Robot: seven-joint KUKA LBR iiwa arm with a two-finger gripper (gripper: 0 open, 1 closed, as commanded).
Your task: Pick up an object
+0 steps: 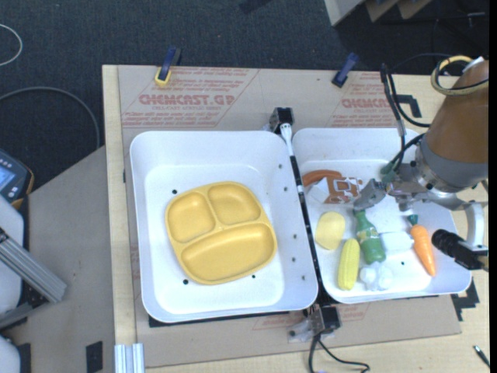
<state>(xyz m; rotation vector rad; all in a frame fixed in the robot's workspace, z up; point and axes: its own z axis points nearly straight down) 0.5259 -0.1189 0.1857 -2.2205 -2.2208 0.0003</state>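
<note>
1. Seen from above: two shallow white bins side by side on a cardboard-topped bench, left bin (pixel 147 208) and right bin (pixel 326 142) touching along a shared edge.
2. Resting in the left bin: a yellow divided plate (pixel 221 230), three compartments, tilted slightly, near the bin's middle.
3. Reaching in from the right: a grey arm with an orange band (pixel 460 123), its gripper (pixel 371 195) low over the right bin's middle.
4. Cannot tell whether the fingers are spread or pressed together; dark metal parts overlap at the tip and hide any gap.
5. Lying just near of the gripper: a green bottle (pixel 370 238), upright along the near-far line, its top touching or almost touching the gripper tip.
6. Left of the bottle: a pale yellow lemon (pixel 330 229), and nearer the camera a corn cob (pixel 349 263) close beside the bottle.
7. Right of the bottle: an orange carrot (pixel 423 249), well apart, by the right wall.
8. Far left part of the right bin: an orange-and-white item (pixel 334 183), kind unclear.
</note>
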